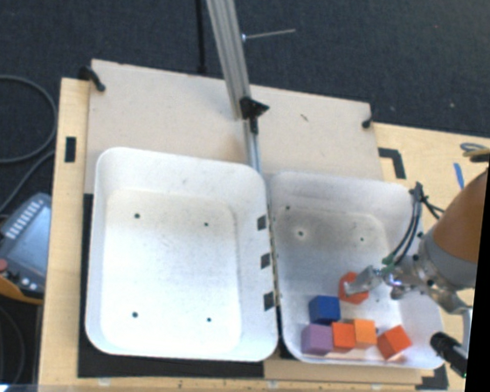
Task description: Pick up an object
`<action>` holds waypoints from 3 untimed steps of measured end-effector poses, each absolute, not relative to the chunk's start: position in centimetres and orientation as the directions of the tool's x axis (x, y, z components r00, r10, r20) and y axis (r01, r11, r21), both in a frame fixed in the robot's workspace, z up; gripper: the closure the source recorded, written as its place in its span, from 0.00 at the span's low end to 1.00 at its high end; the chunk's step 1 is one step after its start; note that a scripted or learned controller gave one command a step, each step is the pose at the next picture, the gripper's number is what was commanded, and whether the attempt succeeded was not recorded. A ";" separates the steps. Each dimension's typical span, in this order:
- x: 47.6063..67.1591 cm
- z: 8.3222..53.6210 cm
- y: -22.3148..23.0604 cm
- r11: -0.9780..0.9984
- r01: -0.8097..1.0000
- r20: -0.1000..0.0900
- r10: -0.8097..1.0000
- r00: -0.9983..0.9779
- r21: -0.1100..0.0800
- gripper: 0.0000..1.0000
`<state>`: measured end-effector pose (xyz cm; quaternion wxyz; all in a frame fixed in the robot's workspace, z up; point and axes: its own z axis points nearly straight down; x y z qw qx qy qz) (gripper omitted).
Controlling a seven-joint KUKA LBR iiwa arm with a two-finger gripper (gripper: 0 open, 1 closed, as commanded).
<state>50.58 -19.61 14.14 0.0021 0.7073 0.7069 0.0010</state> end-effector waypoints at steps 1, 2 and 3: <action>55.9 9.6 -17.3 0.005 1.000 -0.002 1.000 -0.005 0.004 0.00; 51.1 9.8 -12.7 0.003 1.000 -0.001 1.000 -0.003 0.003 0.00; 48.6 24.6 -16.3 -0.001 1.000 -0.005 1.000 0.001 0.011 0.00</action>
